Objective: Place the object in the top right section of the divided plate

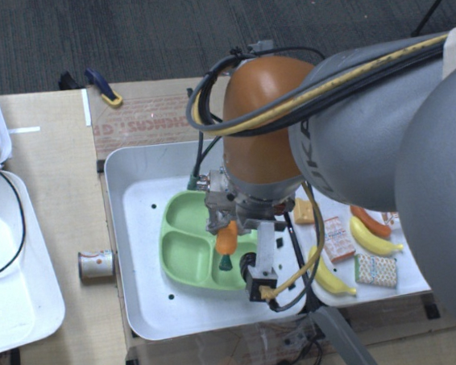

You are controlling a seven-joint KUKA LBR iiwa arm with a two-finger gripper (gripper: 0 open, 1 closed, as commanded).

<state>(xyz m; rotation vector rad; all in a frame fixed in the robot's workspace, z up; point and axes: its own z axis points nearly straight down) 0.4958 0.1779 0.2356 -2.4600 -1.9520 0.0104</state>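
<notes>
One carrot (227,242) under claw (226,228).

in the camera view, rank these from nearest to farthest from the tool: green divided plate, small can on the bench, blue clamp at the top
1. green divided plate: directly under the tool, inside the bin.
2. small can: on the wooden bench, just outside the bin's left wall.
3. blue clamp: far up at the bench's back edge, upper left.

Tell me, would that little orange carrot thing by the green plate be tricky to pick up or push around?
The carrot looks like a small plastic toy, so probably light and stiff rather than floppy. Its tapered, rounded body would likely roll or pivot if nudged. The surface seems smooth, so it might slip between the fingers. It sits over the green divided plate, under the gripper.
</notes>
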